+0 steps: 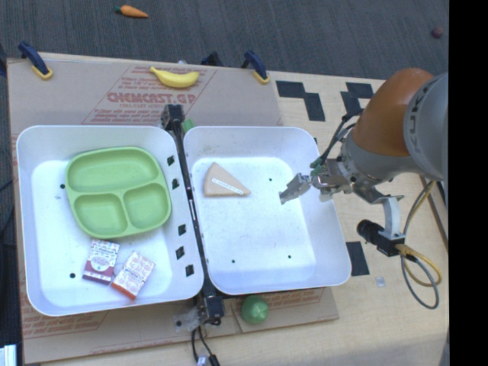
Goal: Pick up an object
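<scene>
A tan wedge-shaped piece [223, 182] lies flat in the right bin [259, 269], near its upper left. My gripper [304, 179] hovers over that bin's right side, well to the right of the wedge and apart from it. It stands open with nothing between its fingers. The left bin [38, 227] holds a green divided plate [118, 189]. Below the plate lie a dark red packet [101, 260] and an orange packet [133, 273].
A yellow banana [175, 75] rests on the cardboard behind the bins. In front of the right bin sits a green ball [255, 309]. A black clip strip [187, 212] runs between the bins. Cables [415, 269] trail on the bench at the right.
</scene>
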